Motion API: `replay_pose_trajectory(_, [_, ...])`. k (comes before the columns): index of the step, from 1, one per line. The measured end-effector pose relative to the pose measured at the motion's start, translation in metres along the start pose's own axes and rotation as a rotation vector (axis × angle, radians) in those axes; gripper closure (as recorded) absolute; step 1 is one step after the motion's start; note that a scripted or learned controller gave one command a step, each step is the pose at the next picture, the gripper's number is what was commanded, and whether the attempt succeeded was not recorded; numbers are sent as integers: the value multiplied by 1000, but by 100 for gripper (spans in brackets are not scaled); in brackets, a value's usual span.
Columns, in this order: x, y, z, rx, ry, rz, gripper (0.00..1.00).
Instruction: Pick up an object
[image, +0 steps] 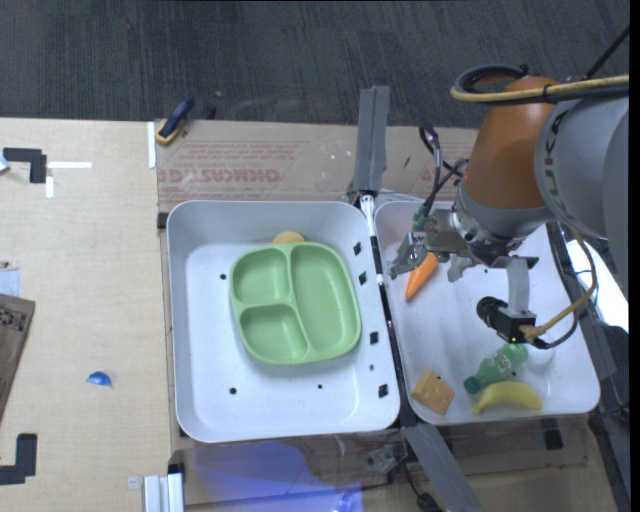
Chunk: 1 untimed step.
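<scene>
My gripper (428, 256) hangs over the upper left part of the right bin (560, 405), under the orange band of the arm. It is shut on an orange carrot (419, 279), whose top sits between the fingers while its tip points down and to the left. In the bin's lower part lie a tan block (432, 392), a small green toy (490, 372) and a yellow banana (508, 398), all well clear of the gripper.
The left bin (195, 390) holds a green divided plate (296, 302), with a small yellow object (288, 238) peeking out behind it. A grey divider (372, 140) rises between the bins at the back. A black cable fitting (497, 315) dangles from the arm over the right bin.
</scene>
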<state>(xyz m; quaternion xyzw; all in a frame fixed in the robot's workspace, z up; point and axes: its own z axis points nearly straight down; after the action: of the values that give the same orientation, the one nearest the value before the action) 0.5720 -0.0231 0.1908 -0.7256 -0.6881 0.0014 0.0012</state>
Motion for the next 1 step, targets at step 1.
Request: replay_pose_trajectory(1, [-54, 19, 0, -2, -1, 4, 0])
